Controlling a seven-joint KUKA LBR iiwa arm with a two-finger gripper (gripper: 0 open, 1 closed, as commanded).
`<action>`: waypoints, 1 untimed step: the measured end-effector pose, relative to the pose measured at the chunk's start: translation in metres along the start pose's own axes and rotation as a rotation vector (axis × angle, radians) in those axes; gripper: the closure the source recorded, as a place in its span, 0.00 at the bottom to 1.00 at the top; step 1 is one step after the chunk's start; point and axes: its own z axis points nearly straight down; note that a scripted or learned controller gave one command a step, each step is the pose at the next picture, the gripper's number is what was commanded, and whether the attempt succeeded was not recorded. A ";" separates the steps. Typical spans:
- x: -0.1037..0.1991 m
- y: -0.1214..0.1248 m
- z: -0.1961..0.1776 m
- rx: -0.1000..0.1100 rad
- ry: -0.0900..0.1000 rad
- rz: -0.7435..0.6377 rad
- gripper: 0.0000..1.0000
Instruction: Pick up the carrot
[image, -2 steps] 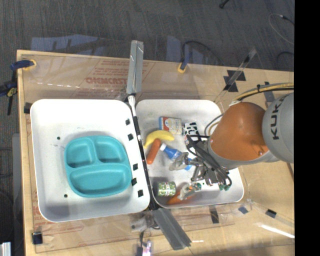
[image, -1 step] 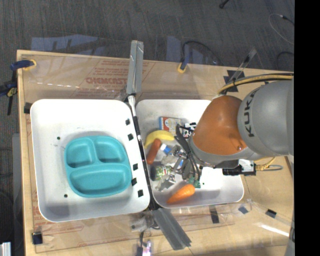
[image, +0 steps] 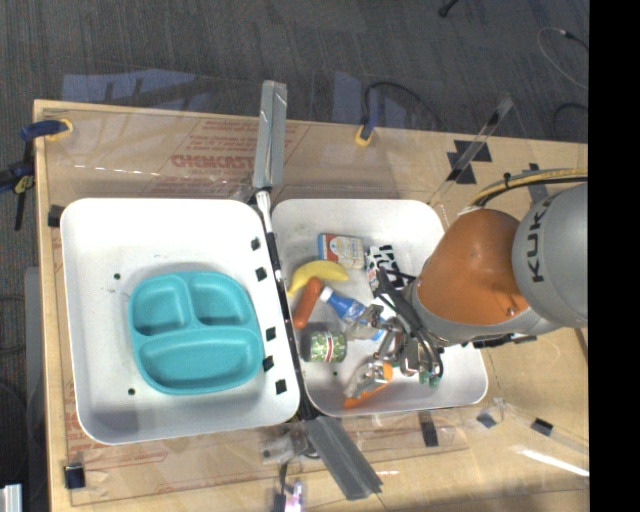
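- Camera view, looking down at a slant: two shallow white bins side by side on a wooden bench (image: 150, 130), left bin (image: 90, 240) and right bin (image: 420, 215), meeting along a dark central seam.
- In the left bin: a turquoise divided plate (image: 193, 333) with three compartments, lying flat near the middle, well apart from the walls.
- Reaching in from the right: the grey arm (image: 560, 265), its orange band (image: 470, 280) hanging over the right bin's right half.
- Below the band: the gripper (image: 385, 368), low in the bin amid cables and dark hardware; whether wide or narrow, could not tell, the tips lost in clutter.
- Near the gripper: the carrot (image: 364, 397), a slim orange piece lying close to the right bin's near wall, just below the gripper tip; touching or apart, could not tell.
- Toward the left of the right bin: a yellow banana (image: 318, 273), and just beneath it an orange-red elongated item (image: 307, 303) slanting down to the seam.
- Beside those: a small green round can (image: 325, 347), and a plastic bottle with a blue label (image: 350, 305) lying on its side between banana and gripper.
- At the far side of the right bin: a small carton (image: 341, 248) with blue and red print, next to a black-and-white patterned pack (image: 383, 262) partly under the arm.
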 end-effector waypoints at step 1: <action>-0.007 -0.030 -0.024 0.000 -0.003 0.093 0.00</action>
